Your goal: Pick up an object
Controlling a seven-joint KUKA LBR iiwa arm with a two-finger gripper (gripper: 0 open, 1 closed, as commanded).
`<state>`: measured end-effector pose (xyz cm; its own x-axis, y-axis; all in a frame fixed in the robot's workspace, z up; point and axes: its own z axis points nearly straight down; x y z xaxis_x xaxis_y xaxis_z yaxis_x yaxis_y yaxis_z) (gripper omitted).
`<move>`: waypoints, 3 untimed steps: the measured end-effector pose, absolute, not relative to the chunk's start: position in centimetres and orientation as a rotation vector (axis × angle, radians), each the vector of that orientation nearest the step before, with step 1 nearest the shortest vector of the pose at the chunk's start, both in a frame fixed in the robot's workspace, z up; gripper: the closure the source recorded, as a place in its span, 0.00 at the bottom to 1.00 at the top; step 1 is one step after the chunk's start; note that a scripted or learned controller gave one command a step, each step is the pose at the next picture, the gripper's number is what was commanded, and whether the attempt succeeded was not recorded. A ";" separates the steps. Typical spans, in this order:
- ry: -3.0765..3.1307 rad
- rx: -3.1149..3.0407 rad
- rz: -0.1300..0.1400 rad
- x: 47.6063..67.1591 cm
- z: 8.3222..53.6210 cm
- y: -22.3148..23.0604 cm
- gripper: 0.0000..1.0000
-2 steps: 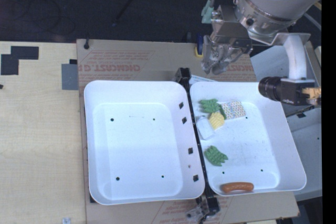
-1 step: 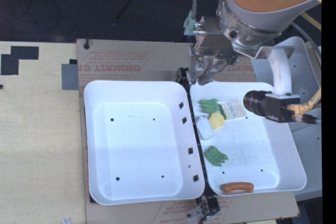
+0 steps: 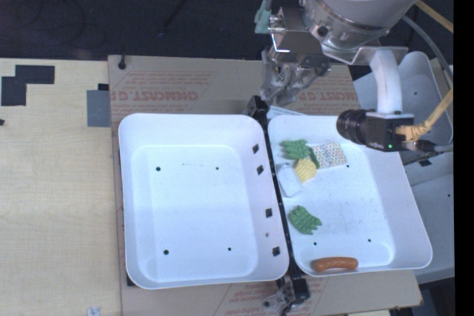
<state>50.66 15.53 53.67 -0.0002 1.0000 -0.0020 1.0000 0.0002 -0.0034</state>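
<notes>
Yellow corn-like piece [image 3: 305, 170] in right bin [image 3: 385, 233], near divider, upper part. Crowded: green leafy piece [image 3: 295, 149] touching above, patterned flat packet [image 3: 329, 155] just beside, small white block [image 3: 288, 180] at lower left. Second green piece [image 3: 304, 219] lower, orange sausage [image 3: 335, 263] at near rim (well apart). Left bin [image 3: 194, 200] alongside on worktop [image 3: 52, 196]. Jaws [image 3: 285, 91] hang above bin's far rim, beyond cluster, nothing seen held; spread: cannot tell.

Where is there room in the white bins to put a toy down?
The left bin has a bare floor from wall to wall. In the right bin, the bare patch lies right of the lower green piece and above the orange sausage. It is crowded by the divider, around the yellow piece and upper green piece.
</notes>
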 end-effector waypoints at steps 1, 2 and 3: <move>-2.224 -2.217 0.006 52.5 53.7 16.4 1.00; -2.224 -2.217 0.005 53.3 53.7 18.9 1.00; -2.223 -2.216 0.008 51.8 53.7 20.4 1.00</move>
